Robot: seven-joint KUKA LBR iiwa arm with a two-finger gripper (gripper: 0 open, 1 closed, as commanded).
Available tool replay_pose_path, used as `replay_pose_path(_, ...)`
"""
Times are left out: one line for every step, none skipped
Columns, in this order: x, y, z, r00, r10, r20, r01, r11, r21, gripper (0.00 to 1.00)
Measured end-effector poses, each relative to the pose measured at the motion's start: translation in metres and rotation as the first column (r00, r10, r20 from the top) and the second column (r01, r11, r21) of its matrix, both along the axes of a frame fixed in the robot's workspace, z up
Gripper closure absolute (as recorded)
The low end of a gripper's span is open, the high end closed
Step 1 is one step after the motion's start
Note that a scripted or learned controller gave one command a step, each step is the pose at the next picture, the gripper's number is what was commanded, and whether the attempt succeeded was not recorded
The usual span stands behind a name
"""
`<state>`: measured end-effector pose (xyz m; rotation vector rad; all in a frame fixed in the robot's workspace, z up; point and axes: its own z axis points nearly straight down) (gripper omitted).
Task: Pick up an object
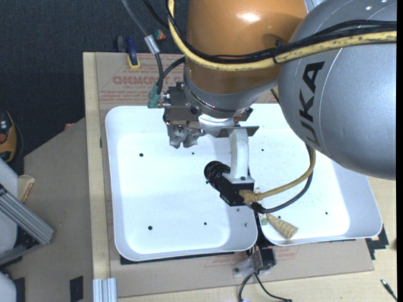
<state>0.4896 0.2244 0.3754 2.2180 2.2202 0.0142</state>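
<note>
So the pick isn't really being started yet, judging by this. The gripper point(181, 137) is being held over the far part of the left bin point(116, 168), hanging off the big grey KUKA arm point(340, 74) with its orange band point(239, 24). Nothing is being carried under it as far as can be made out. Whether it's being kept released or clenched can't be told from this angle (the wrist is blocking too much of it).

The one pickable thing being spotted is a small tan, striped object point(281, 227), maybe a little brush head, hard to be sure. It's lying in the right bin point(352, 194), tucked into the near corner right beside the wall shared with the left bin. It's well apart from the gripper. On the left bin's floor beneath the gripper, only small dark dots point(141, 155) are being seen.

A black cylindrical module point(220, 176) on a white bracket is being hung off the wrist, with a yellow cable point(296, 181) being looped past it, close above that tan object.

Pretty much everything is being left to do: the gripper being brought across to the right bin's near corner, lowered, closed on the object, and lifted. That corner spot is probably being made awkward by the two walls.
</note>
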Motion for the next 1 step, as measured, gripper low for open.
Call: replay_pose_path(-0.012,0.0,-0.0813,1.0,-0.002,-0.018,0.002,1.0,-0.007,1.0)
